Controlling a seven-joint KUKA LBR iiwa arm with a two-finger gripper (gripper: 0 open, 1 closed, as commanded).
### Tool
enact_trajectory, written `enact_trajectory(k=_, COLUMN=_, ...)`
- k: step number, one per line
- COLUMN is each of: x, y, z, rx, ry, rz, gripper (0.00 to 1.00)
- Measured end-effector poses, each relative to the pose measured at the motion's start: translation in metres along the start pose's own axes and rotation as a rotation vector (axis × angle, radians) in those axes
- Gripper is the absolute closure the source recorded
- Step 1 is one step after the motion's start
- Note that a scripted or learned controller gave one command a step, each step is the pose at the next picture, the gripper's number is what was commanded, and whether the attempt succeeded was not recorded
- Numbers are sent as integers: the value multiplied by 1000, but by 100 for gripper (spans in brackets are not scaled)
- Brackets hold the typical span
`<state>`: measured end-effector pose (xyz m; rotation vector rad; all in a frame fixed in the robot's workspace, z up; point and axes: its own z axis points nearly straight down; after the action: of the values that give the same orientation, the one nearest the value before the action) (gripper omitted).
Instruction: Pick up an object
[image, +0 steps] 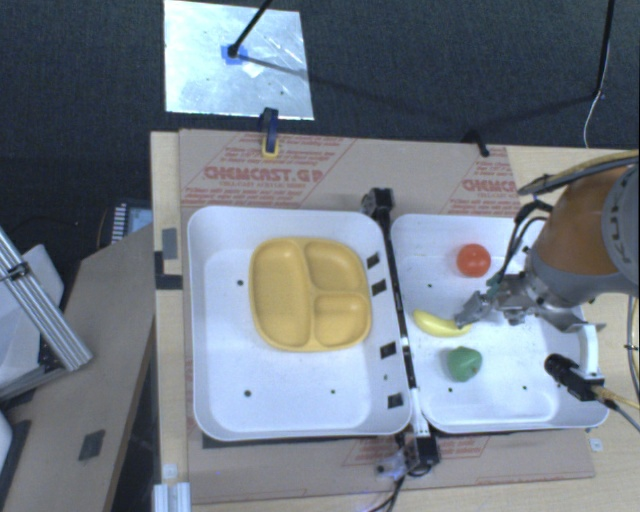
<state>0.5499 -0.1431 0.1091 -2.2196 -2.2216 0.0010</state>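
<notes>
The tool (468, 312) sits low in the right bin (530, 405), its tip at the yellow banana (436, 323) — too small and blurred to tell its state. The banana is curved, between an orange-red ball (473, 260) and a green object (463, 363).

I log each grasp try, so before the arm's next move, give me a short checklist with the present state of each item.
1. Gripper is over the right bin: ok.
2. Gripper tip is next to the banana: ok.
3. Banana lies apart from the green object: ok.
4. Orange ball is away from the gripper: ok.
5. Anything held between the fingers: cannot tell.
6. Yellow plate sits in the left bin, away from the arm: ok.
</notes>
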Motion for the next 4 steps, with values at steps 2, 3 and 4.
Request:
enact_trajectory(k=2, x=2, y=7, z=6, rx=-16, ry=3, rz=-2, gripper=100)
enact_trajectory(k=3, x=3, y=3, z=-37, rx=-4, ry=-1, rz=-3, gripper=100)
enact_trajectory(k=4, x=4, y=1, z=-101, rx=-9, ry=-2, rz=-4, gripper=100)
